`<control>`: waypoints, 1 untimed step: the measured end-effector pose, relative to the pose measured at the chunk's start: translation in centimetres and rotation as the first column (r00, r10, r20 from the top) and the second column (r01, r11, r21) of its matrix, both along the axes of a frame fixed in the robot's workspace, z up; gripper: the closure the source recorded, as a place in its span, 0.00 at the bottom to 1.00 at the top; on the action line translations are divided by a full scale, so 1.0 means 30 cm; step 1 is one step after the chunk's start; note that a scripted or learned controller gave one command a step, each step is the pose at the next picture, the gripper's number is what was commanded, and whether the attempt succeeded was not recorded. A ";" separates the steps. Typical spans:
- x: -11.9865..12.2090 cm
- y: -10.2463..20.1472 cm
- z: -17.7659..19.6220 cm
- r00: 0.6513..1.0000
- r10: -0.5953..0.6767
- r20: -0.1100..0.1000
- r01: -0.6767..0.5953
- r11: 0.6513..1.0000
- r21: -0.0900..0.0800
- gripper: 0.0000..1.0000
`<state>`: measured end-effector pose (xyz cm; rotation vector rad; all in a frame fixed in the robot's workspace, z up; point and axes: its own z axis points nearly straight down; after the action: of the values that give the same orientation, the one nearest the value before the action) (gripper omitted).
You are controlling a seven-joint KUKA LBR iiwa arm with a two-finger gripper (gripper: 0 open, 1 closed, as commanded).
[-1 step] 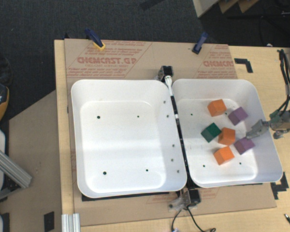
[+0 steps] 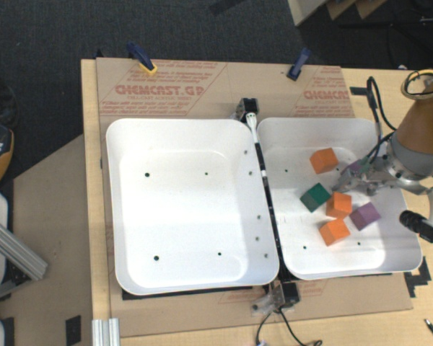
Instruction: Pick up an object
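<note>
Gripper [image 2: 353, 181] low inside right bin [image 2: 303, 262], finger state not clear, cannot tell. Just beside it: orange cube [image 2: 339, 205], purple cube [image 2: 365, 215], green cube [image 2: 316, 197]. Farther: two more orange cubes [image 2: 323, 160] [image 2: 334, 231]. Left bin [image 2: 130, 215] alongside.

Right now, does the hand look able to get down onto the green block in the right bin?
Probably yes. The hand hovers low in the right bin, close to the green block. The block's top looks uncovered, though an orange block sits tight against its right side and could crowd one finger.
</note>
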<state>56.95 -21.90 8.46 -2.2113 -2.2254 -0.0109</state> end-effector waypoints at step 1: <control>0.202 0.068 0.002 1.000 -0.001 0.004 0.001 1.000 -0.009 0.00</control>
<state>63.02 -19.85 8.51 -2.2187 -2.2312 -0.0047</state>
